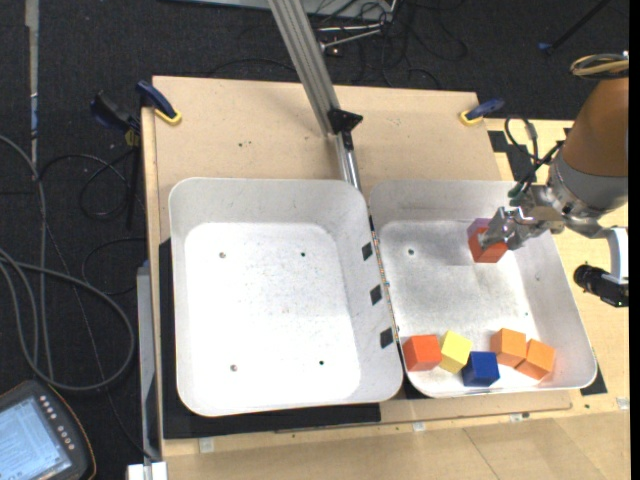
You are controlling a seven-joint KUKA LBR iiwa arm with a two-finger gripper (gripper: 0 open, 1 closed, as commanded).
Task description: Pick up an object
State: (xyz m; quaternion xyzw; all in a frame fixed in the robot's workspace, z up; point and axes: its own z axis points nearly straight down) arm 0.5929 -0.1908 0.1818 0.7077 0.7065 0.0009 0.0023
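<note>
Gripping a red block [489, 245], claw [497, 236] is clenched on it above the right bin [560, 268], near its far edge; other blocks [480, 353] sit along the near edge.

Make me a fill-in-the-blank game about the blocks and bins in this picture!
1. The tool has a ____ block between its fingers.
2. All the loose blocks lie in the ____ bin.
3. Only one loose block is ____, next to the yellow block.
4. The red block hangs over the ____ bin.

Missing words: red; right; blue; right
</note>
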